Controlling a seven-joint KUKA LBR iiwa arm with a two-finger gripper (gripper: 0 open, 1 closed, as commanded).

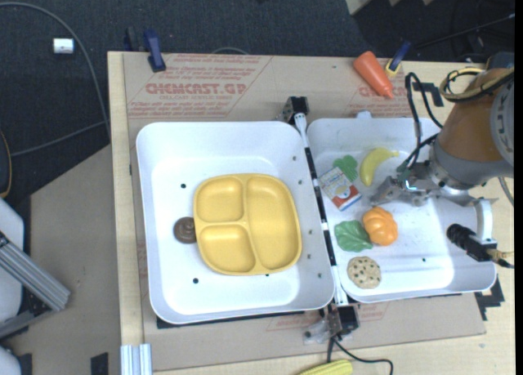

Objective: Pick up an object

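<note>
Camera view: the left bin holds a yellow divided tray with 3 compartments, and a brown round piece touches the tray's left edge. The right bin holds a yellow banana, a small carton, a green leaf, an orange fruit and a cookie. The end effector hangs just above the orange fruit, right of the carton; I cannot tell its grip state. An orange carrot lies on the bench beyond the right bin.

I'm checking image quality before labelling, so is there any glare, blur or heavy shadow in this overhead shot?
Camera view: even, soft lighting; the white bins look bright but keep detail; the gripper is slightly soft; the yellow plate and cookie are sharp, casting faint shadows.
</note>
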